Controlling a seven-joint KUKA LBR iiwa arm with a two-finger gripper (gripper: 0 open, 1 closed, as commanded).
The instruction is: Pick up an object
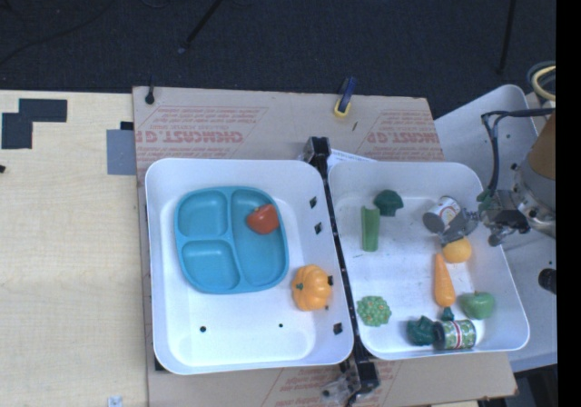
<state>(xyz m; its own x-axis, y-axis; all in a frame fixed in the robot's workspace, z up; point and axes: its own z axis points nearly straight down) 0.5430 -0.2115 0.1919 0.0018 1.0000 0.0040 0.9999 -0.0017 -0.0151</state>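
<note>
Cardboard-covered bench (272,128), two shallow white bins. Gripper (465,225) low in right bin (408,342), finger state unreadable, over small yellow lemon-like toy (457,251) just above orange plastic carrot (443,282).

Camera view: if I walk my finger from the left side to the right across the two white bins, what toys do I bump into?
Blue plate → red tomato → orange pepper → green stick → carrot → green apple.
</note>
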